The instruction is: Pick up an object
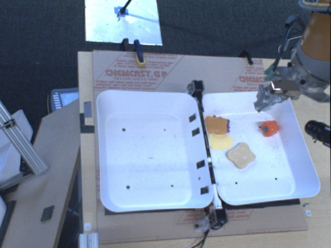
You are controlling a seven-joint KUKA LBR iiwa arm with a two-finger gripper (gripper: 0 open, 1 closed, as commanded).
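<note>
While it hangs above the right bin, the end effector is too blurred to tell its spread.

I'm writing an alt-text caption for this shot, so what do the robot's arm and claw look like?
The arm is a thick, rounded grey body with a broad orange band above the wrist. Thin dark cables loop along its left side. At its end sits a small claw of grey metal, blocky and angular, with a bright white patch on it.
</note>
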